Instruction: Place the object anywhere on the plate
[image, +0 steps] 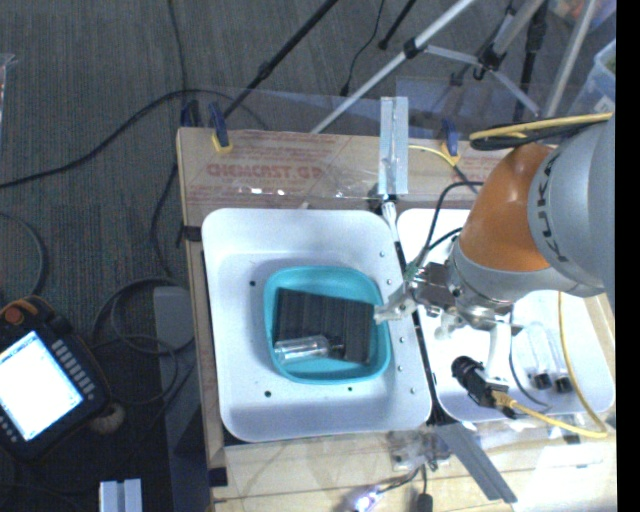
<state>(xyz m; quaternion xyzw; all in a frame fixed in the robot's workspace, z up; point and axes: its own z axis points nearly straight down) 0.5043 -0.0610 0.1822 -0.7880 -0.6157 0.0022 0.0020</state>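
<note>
A teal plate (327, 322) sits in the middle of the left-hand white bin (310, 330), carrying a black rectangular object (322, 316) that lies flat across its centre, with a small clear, bottle-like item (300, 347) resting at the black object's near edge, also on the plate. The grey KUKA arm (560, 215), its orange band (510, 215) prominent, reaches in from the right and hangs over the divide between the two bins, above the left side of the right-hand bin (590, 400). Its gripper (395, 308) points toward the plate's right rim, near that rim; whether the fingers are apart or together cannot be told from this angle, and nothing is seen between them. Cables trail from the wrist across the right-hand bin. A teach pendant (40, 375) with a lit screen lies on the dark floor to the left of the bench (280, 170).
</note>
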